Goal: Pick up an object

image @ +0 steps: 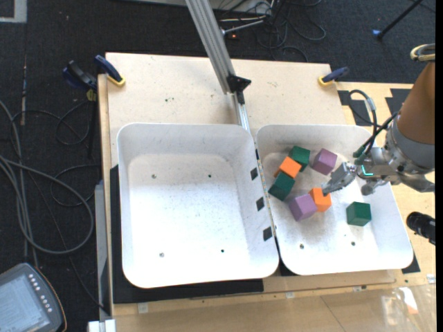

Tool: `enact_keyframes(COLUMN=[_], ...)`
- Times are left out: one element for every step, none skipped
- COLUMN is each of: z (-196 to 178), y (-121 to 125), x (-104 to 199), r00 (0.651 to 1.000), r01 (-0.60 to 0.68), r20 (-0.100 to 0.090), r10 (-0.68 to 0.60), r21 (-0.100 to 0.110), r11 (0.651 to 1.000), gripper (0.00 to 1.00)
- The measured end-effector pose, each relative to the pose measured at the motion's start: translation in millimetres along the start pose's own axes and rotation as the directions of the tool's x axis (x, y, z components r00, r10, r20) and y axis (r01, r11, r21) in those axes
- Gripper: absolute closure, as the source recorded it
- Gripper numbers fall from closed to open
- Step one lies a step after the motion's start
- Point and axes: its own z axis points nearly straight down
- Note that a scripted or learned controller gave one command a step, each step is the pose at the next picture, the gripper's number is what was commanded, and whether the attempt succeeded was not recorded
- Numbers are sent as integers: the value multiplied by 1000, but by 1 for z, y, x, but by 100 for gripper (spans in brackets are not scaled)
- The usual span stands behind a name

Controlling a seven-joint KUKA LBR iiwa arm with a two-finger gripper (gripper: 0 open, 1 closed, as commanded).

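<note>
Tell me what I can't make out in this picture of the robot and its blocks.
- Gripper: too small and blurred in the camera view to tell whether it grips anything.
- Small orange block: partly covered by the gripper.
- Lower dark green block: partly hidden under the larger orange block.
- Arm: cut off by the right edge.

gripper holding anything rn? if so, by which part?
Cannot be told. The gripper sits low in the right bin, right beside the small orange block, but no block shows between its fingers.

Seven blocks [304, 183] clustered in right bin [387, 254]: green, orange, purple
</note>
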Motion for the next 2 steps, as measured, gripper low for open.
enact_keyframes(z=[-2, 60], y=[0, -2], x=[0, -6], r00=[1000, 1000], r01=[-2, -4], r20=[1, -1], r10=[2, 4], r21=[-3, 5], r11=[1000, 1000], gripper=[0, 0])
